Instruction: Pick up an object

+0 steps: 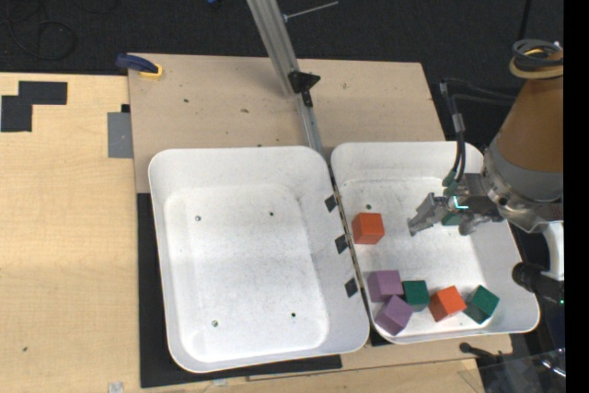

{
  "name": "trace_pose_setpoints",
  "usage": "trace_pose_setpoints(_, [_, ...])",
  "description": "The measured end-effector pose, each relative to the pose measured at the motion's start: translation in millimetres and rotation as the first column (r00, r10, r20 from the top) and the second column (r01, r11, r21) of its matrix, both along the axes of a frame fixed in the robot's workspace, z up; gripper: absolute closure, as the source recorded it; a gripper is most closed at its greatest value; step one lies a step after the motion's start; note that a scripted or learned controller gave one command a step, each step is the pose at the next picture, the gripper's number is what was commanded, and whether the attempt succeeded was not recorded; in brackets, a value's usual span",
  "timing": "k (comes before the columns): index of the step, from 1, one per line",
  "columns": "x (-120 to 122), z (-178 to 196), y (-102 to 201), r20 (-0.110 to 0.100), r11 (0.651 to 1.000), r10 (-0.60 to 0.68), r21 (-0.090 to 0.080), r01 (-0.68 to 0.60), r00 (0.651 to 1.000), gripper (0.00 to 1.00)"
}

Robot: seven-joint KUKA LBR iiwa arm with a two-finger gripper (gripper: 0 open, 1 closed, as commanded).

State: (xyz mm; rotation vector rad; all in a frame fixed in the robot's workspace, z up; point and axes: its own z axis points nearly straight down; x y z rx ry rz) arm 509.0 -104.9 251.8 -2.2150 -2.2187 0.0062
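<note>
The likeliest target is the orange block (368,227), which sits alone on the floor of the right bin (405,163), close to the divider between the two bins. Nothing touches it. The gripper (429,218) hangs just to its right, nothing visible between its fingers; whether the claw is released or clenched I cannot tell, since its tip is small and dark against the white floor.

From here the main risk is a near miss: if the claw comes down beside the block rather than over it, a finger could strike the top face or shove the block left against the bin wall, where a clean grip is harder. A closing pinch on one corner could also spin the block out.

Nearer the camera, a tight cluster lies along the bin's near edge: two purple blocks (388,297), a green block (416,293), a second orange block (447,302) and another green block (481,304). Several of these touch, so a try there could wedge a finger between neighbours or lift none.

The left bin (184,170) plays no part.
</note>
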Motion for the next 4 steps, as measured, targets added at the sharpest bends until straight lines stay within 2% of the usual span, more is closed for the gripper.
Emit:
trace_pose_setpoints(1, [0.1,1.4,-1.4,0.004,1.000,-0.006,-0.001,0.006,1.000,0.00])
trace_pose_setpoints(3, [1.0,-87.8,-1.0,-0.002,1.000,-0.003,0.001,0.003,1.000,0.00])
trace_pose_setpoints(4, [-8.0,-146.3,5.5,-0.001,1.000,-0.004,0.001,0.004,1.000,0.00])
